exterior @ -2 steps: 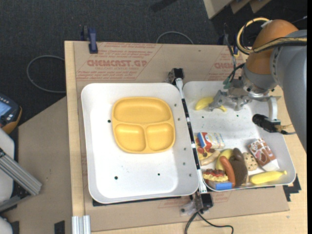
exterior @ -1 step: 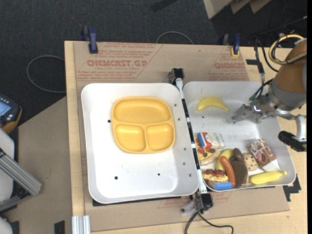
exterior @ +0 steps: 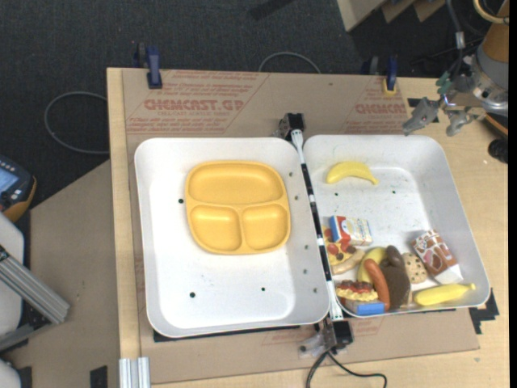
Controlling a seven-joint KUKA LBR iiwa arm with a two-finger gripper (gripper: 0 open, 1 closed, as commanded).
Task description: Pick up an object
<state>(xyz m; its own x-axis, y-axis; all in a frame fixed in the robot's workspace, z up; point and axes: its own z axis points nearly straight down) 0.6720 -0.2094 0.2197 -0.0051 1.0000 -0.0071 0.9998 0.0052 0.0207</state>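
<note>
**Tool hovering past the far corner of the right bin**

Nearest to me, along the front edge of the right bin (exterior: 452, 184), a heap of toy food is lying: a yellow banana (exterior: 443, 294) at the front right corner, a brown sausage-shaped piece (exterior: 395, 276) and a red hot dog (exterior: 376, 283) beside it, with a small wrapped snack (exterior: 434, 251) just behind. A little white carton (exterior: 350, 229) is sitting a bit further back, near the divider. Further still, a second banana (exterior: 350, 172) is lying alone, well apart from the heap.

In the left bin (exterior: 161, 241), a yellow divided tray (exterior: 237, 205) is resting flat towards the far side.

Beyond the right bin's far right corner, the tool (exterior: 437, 113) is hanging over the brown surface (exterior: 121, 136), its fingers spread apart and gripping nothing, well apart from every object.
</note>
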